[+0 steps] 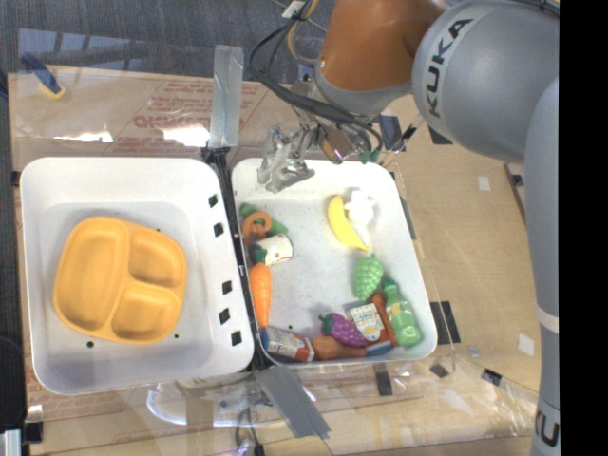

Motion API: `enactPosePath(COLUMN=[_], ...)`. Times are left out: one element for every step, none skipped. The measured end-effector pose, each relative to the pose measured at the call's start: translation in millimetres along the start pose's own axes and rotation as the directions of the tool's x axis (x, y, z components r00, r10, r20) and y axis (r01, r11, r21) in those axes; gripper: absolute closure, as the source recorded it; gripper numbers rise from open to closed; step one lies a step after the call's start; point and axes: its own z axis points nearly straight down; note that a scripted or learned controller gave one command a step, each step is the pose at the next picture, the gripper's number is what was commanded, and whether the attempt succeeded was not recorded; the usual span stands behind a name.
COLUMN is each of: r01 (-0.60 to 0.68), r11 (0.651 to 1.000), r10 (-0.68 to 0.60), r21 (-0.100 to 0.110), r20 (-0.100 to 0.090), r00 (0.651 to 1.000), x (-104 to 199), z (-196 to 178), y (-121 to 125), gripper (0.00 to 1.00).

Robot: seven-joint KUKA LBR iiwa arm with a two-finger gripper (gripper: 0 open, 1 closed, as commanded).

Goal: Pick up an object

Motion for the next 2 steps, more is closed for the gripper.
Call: enactPosePath(r01=[-0.092, -0.02], r11=[0.996, 1.0], r10=[0.092, 0.02], r21=[-0.002, 0.004], r20=[-0.005, 0.001], r00=[0.996, 1.0], x=[-14, 49], z=[18, -52], y=[31, -41], gripper=[1.0, 1.0])
